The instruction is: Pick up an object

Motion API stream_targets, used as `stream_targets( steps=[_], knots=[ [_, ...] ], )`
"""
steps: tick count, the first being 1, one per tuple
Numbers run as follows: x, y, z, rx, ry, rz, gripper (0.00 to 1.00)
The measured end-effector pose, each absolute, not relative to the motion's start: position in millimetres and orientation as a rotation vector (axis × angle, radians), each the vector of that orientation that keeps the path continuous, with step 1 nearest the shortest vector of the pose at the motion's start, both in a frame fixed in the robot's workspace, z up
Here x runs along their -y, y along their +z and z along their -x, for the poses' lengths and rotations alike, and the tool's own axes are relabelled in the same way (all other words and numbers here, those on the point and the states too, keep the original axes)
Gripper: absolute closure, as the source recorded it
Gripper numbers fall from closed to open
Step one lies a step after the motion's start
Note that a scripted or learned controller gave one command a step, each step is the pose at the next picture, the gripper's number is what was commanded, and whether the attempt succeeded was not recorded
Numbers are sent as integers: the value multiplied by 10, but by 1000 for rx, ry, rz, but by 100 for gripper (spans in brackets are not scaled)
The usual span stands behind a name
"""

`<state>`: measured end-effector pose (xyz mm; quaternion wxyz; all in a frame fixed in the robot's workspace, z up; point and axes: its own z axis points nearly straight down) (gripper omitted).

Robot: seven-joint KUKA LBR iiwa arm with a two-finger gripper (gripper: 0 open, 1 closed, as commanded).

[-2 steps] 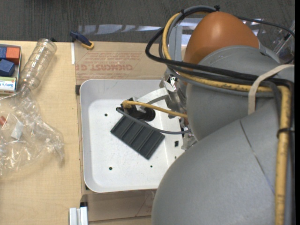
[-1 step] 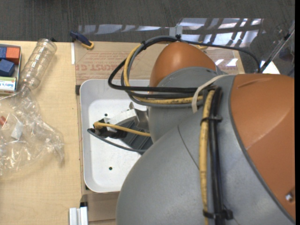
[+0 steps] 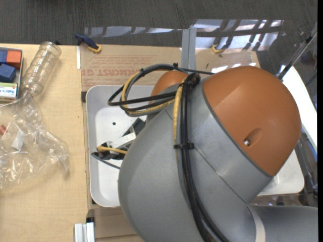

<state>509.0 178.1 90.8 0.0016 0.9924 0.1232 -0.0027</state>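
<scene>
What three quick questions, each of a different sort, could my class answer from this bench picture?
1. True or false: the arm hides much of the left bin.
2. The clear plastic bottle lies: A in a bin, B on the bench left of the bins, C on the arm.
3. Fill in: beside the bottle stands a box of blue and ___ blocks.

Key: 1 true; 2 B; 3 orange.
</scene>
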Motion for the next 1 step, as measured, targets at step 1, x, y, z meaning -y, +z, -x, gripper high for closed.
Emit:
stream_targets(
  steps=[1],
  knots=[
    [-952,1909,-4962,-612,-8,-3079,0]
  ],
)
